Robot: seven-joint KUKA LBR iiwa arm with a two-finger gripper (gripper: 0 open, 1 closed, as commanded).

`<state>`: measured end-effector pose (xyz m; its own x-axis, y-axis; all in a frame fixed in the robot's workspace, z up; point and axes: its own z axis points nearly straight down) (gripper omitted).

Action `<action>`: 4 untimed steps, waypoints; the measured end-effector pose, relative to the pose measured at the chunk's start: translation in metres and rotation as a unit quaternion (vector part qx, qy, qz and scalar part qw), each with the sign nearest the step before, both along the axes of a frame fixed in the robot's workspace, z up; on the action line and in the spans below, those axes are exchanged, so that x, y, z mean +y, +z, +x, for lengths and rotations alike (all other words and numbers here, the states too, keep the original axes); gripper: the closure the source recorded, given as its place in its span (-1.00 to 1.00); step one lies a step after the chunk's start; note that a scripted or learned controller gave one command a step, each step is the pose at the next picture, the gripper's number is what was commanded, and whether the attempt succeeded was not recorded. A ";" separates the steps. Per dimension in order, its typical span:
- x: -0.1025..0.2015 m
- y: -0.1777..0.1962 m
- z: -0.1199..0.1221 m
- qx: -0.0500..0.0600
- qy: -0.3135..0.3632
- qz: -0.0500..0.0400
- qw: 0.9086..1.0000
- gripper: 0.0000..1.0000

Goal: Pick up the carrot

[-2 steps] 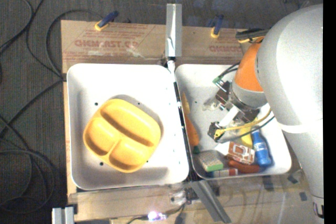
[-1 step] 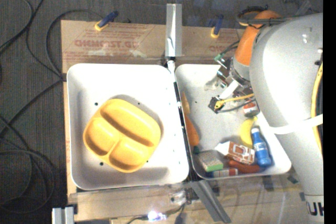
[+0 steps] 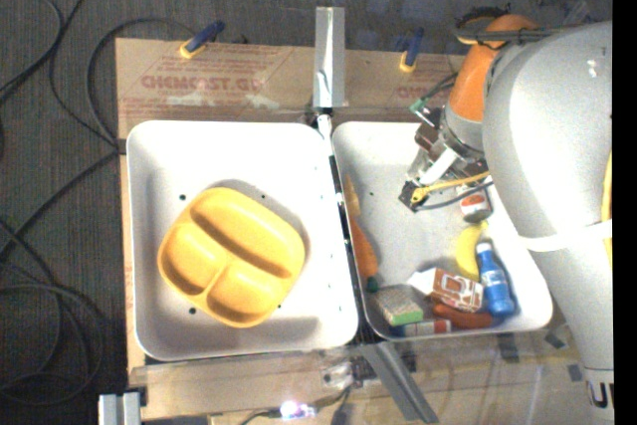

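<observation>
Grey arm, orange wrist band

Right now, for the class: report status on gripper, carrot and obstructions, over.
Gripper over right bin's middle. Carrot along that bin's left wall, untouched. Green-grey block close by its lower end.

You are looking at the carrot: slim and orange, it is lying flat in the right bin, pressing close along that bin's left wall, running lengthwise toward its near-left corner.

2 bins, 1 carrot, 1 tray
</observation>
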<state>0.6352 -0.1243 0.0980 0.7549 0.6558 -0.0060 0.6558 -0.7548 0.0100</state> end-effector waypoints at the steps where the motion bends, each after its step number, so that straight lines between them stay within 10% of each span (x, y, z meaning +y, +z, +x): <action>1: 0.090 0.085 0.004 0.003 -0.074 0.003 0.997 1.00; 2: 0.090 0.085 0.004 0.003 -0.075 0.003 0.997 -1.00; 3: 0.136 0.084 -0.047 0.003 -0.093 0.004 0.996 -1.00; 4: 0.167 0.083 -0.030 0.004 -0.185 0.006 0.983 -1.00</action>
<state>0.6048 0.0427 0.1814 0.9418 0.3360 -0.0065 0.3360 -0.9418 -0.0040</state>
